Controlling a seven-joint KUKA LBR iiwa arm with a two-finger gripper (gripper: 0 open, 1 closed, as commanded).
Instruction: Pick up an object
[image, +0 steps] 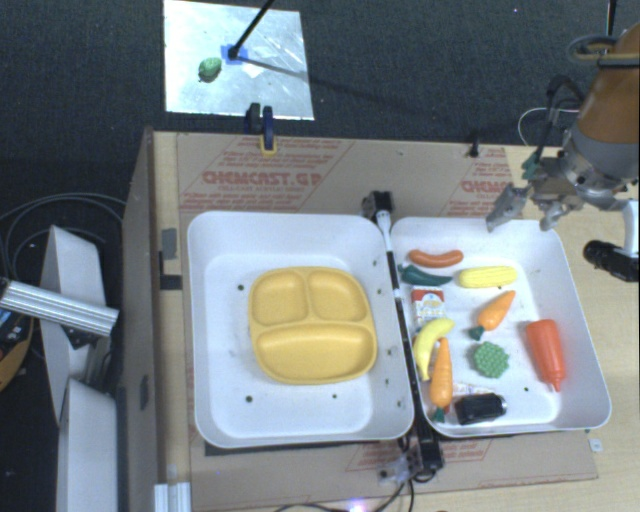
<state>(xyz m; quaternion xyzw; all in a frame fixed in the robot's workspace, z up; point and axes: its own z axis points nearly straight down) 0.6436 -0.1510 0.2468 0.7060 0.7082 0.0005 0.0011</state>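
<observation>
I see my two-finger gripper (527, 208) hanging over the far rim of the right white bin (575, 290), fingers spread wide with nothing between them. The grey arm with its orange band (607, 110) leans in from the upper right. Below it lie a red sausage (436, 258), a yellow corn cob (486, 276) and a large orange carrot (546, 351). The left bin (215, 300) holds a yellow sectioned plastic plate (311, 324). The brown board (300, 170) beneath reads "CHEMCAST GP".
</observation>
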